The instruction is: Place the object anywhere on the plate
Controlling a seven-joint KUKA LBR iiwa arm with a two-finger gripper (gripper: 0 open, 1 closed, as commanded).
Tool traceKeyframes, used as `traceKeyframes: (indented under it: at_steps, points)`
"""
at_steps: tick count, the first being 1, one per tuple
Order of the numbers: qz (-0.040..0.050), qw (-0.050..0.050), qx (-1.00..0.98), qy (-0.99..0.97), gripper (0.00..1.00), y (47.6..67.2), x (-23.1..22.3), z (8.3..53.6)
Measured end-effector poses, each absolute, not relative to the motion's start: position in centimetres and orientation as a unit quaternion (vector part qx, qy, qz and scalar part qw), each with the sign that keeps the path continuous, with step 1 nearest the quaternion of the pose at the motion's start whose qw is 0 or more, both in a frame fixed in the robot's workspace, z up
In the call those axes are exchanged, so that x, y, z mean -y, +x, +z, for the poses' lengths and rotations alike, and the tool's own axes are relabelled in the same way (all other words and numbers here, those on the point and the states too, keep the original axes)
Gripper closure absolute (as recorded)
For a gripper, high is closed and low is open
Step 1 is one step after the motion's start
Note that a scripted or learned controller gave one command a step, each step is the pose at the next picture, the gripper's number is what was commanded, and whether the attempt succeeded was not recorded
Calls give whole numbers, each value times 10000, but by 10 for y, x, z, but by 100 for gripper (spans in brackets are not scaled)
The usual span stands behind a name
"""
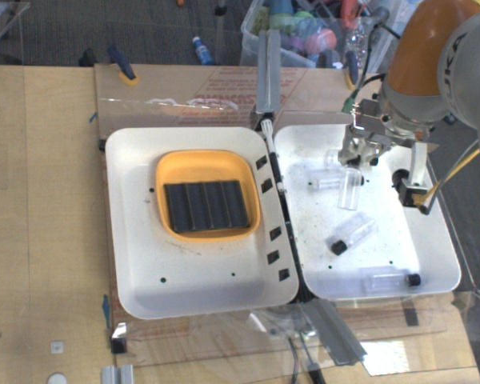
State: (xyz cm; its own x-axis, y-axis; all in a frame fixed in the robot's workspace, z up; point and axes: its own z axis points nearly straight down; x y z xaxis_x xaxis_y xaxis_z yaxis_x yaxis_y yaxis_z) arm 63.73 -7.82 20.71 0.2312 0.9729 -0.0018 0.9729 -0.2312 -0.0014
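An orange plate (167, 174) lies in the left bin (132, 246), with a black ribbed block (206, 206) resting on it. In the right bin (432, 250) lie several clear plastic vials with black caps. One vial (350, 190) sits just below my gripper (354, 158), which hangs over the bin's upper middle. Another vial (328, 182) lies to its left. A third vial (354, 234) lies lower in the bin, and one more vial (389, 279) rests near the front wall. Whether the gripper touches the vial under it is unclear.
A grey divider bar (266, 86) runs between the bins at the back. Black clips (274, 232) line the seam between the two bins. A clear tub of coloured toys (320, 14) stands behind the bench. The arm's orange band (432, 38) looms over the right bin's back corner.
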Motion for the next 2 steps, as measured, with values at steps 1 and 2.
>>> traceKeyframes:
  at_steps: [1,2]
  points:
    - [7,8,-6875,7262,100,656,50,198]
    - [10,12,-7248,6889,100,667,14,207]
